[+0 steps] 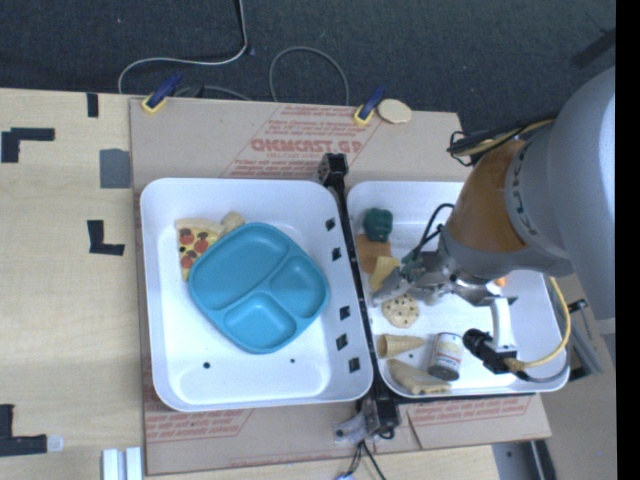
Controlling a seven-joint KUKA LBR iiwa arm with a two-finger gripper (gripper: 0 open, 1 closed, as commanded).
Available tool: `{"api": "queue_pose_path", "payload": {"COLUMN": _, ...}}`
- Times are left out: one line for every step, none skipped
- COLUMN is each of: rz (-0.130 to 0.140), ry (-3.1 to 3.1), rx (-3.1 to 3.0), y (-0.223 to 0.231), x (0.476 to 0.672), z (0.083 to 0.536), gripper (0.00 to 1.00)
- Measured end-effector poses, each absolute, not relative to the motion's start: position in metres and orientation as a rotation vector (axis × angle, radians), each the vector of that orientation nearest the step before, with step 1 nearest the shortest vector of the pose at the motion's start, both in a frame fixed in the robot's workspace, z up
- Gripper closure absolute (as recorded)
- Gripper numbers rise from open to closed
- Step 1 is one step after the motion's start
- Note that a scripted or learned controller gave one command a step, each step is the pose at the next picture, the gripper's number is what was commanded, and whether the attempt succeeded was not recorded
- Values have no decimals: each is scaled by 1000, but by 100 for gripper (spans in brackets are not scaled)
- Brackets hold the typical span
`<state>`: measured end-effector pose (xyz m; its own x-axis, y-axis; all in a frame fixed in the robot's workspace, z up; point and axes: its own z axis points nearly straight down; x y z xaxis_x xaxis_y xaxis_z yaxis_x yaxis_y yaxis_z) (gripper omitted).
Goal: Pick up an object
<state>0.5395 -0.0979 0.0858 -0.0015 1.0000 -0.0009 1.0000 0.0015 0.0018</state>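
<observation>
The gripper (415, 276) hangs low over the right bin (540, 383), above the cookie (401, 311) and just beside the orange wedge (377, 265). How far its fingers are spread cannot be told, and nothing can be made out between them.

In the right bin, a cream cone (400, 344) lies flat with its long axis running left to right, its narrow tip pointing right toward the small jar (446, 356). The jar lies tilted, its long axis slanting from upper right to lower left, with a white cap on the upper end. A pale banana-like piece (413, 377) lies along the bin's near wall. A dark green item (377, 224) sits near the far left corner of this bin. The round cookie lies flat and shows dark spots.

The left bin (165, 268) holds a blue divided plate (259, 286), set at a slant, and a pizza slice (196, 240) partly tucked under its far left edge.

Both bins rest on a brown cardboard sheet (290, 143) printed with red lettering, too blurred to read for certain. The sheet lies on a light wooden desk (60, 318) marked with black tape shapes. Behind lies dark carpet (400, 28) crossed by a thin cable (235, 13).
</observation>
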Motion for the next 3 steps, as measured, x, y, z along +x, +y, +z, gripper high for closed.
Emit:
{"api": "queue_pose_path", "payload": {"rz": 3, "ry": 2215, "rx": 2216, "y": -99, "x": 539, "z": 97, "gripper": 100}}
{"api": "queue_pose_path", "payload": {"rz": 1, "ry": 2216, "rx": 2217, "y": -99, "x": 539, "z": 96, "gripper": 0}}
{"api": "queue_pose_path", "payload": {"rz": 7, "ry": 2222, "rx": 2211, "y": -96, "x": 641, "z": 103, "gripper": 0}}
